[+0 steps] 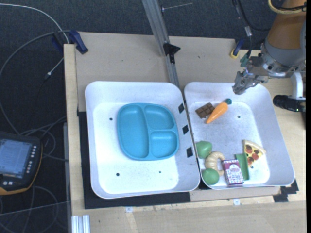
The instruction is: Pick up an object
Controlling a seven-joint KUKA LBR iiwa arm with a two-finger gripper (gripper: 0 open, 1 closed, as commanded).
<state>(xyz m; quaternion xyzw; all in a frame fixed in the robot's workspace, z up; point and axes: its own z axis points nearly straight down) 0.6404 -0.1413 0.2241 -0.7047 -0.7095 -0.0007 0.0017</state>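
Note:
My gripper [239,88] hangs over the far rim of the right bin [277,130], just right of and above an orange carrot [217,111]. Nothing shows between its tips. A brown chocolate piece [204,110] lies against the carrot's left end. Toward the bin's front sit a green pear [203,148], a beige pastry ring [214,159], a green round fruit [210,176], a pink-red small box [233,172] with a green stick beside it, and a pizza slice [253,150].
The left bin [97,130] holds a blue divided tray [147,131]. A metal pole [158,28] slants up from between the bins. Cables and a pendant [17,161] lie off the bench at left.

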